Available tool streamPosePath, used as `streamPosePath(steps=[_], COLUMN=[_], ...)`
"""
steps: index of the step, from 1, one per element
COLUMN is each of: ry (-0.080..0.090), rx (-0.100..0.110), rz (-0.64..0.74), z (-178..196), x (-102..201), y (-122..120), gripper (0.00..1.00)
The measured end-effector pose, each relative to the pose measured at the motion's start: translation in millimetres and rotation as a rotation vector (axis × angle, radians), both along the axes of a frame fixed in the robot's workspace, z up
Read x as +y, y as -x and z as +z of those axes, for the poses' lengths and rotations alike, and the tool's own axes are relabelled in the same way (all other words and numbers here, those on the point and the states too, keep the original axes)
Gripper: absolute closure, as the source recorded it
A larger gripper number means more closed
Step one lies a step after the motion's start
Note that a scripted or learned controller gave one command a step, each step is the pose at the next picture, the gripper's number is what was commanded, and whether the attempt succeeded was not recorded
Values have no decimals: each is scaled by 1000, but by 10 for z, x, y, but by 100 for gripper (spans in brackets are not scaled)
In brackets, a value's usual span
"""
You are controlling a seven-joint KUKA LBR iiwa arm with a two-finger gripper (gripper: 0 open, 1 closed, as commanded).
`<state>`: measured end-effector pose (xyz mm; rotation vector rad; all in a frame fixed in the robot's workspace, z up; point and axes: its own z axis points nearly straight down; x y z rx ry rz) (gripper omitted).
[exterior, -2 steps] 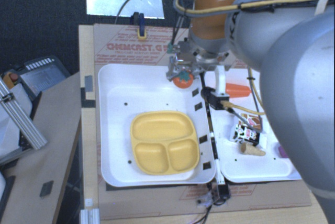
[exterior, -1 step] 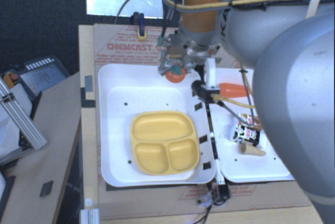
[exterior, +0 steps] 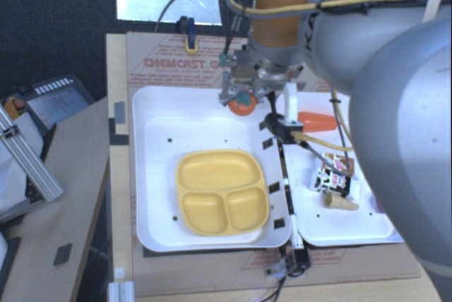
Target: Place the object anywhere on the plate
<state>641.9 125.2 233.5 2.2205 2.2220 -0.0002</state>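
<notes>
The gripper point(exterior: 239, 97) hangs at the left bin's point(exterior: 152, 152) back edge, jaws pinching an orange object point(exterior: 243, 105). The yellow plate point(exterior: 221, 191) lies toward that bin's front. Cardboard point(exterior: 166, 62) behind reads "CHEMCAST". The right bin point(exterior: 357, 228) holds a carrot point(exterior: 318, 121).

Your grey arm is coming in from the right and filling the upper right of the view, its thick link sweeping across toward the middle. The orange band is sitting just above the wrist, with cables looping around it. Below that band, the wrist is pointing down and slightly leftward, ending in the claw point(exterior: 240, 97). You are seeing the claw gripping a small orange object point(exterior: 243, 106) at its tips, closed around it.
</notes>
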Motion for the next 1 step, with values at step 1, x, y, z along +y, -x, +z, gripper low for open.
streamPosePath(steps=[1], ry=[0], rx=[-1], rz=[1], z=[2], x=[2], y=[-3], gripper=[0])
